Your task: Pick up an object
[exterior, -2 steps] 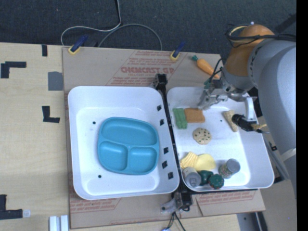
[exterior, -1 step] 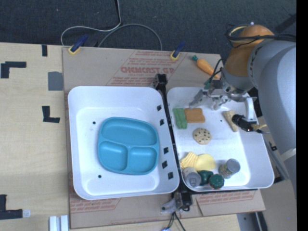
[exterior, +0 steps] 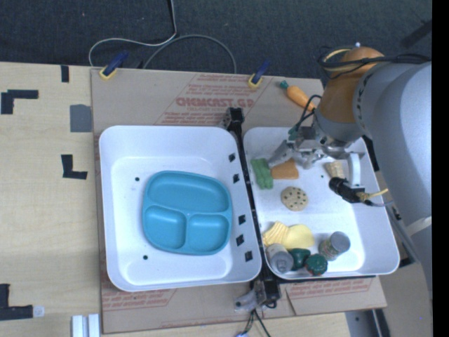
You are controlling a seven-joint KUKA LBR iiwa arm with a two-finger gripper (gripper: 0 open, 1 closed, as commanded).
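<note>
Two white bins sat side by side on a brown cardboard sheet (exterior: 175,104) over the wooden bench (exterior: 42,209). Left bin (exterior: 116,153): one teal plate (exterior: 186,212) with three compartments, lying flat near the middle; nothing sat in its compartments. Right bin (exterior: 372,244): a scatter of small toy food pieces. Counted one green piece (exterior: 262,173) against the left wall, one orange-tan wedge (exterior: 285,170) just beside it, one round cookie with dark chips (exterior: 294,199) near the middle, and one pale tan piece (exterior: 335,168) under the wrist, partly hidden. Along the near wall was a tight cluster: one yellow piece (exterior: 290,235), two small grey cans (exterior: 336,245), and two dark green pieces (exterior: 307,260), all touching or nearly so.

One carrot-like orange item (exterior: 299,95) lay outside the bins on the cardboard, beyond the right bin's far edge.

Red print on the cardboard, far side, was too blurred to read with confidence. Two clips, blue and yellow, pinned the sheet's far edge.

The arm came in from the right, orange band above the wrist. The gripper (exterior: 306,154) was low over the far part of the right bin, its tips just beside the orange-tan wedge. Whether the claw was spread or pressed together could not be told; nothing could be seen between its tips.
</note>
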